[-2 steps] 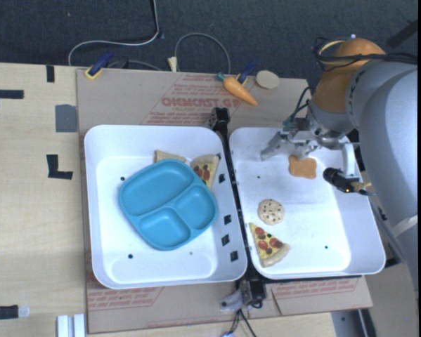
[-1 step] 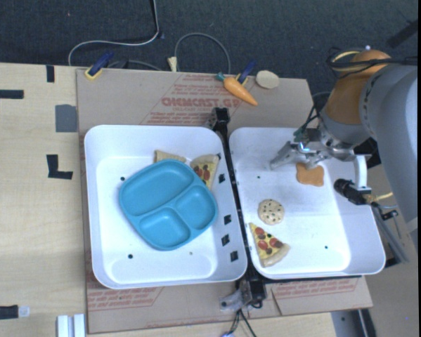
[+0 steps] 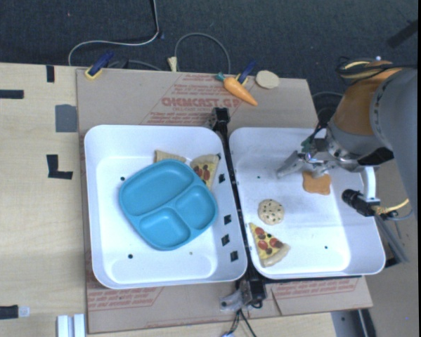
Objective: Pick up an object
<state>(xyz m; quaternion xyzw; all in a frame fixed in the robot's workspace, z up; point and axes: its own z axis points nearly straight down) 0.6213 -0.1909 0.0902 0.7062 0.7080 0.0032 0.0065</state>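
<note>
On the near part of the counter [image 3: 27,209] sit two white bins side by side. In the right bin [image 3: 337,258], closest to the front rim, lies a pizza slice [image 3: 268,245] with red toppings, its point toward the back left. Just beyond it, apart from it, lies one round cookie [image 3: 270,212]. Farther back and to the right lies an orange-brown toast-like piece [image 3: 316,183], directly under the hand [image 3: 301,161].

The left bin [image 3: 105,258] holds one blue divided plate [image 3: 168,203], set at a slant and lying over two more flat food pieces at its far edge: a tan one [image 3: 166,157] and a second pizza-like slice [image 3: 206,168] near the divider between the bins. That makes two pizza slices in all, one per bin.

The grey arm [image 3: 396,118] comes in from the right, its orange band [image 3: 361,107] above the wrist, bent down over the back of the right bin. The hand's metal fingers [image 3: 289,167] look spread apart, pointing left and down, with nothing seen between them; the toast-like piece lies just beside and below them.

Beyond the bins, on the brown cardboard sheet [image 3: 196,100], lie one toy carrot [image 3: 238,90] and one pale round disc [image 3: 268,80], well apart from the arm. Cables [image 3: 154,20] loop across the dark floor behind.
</note>
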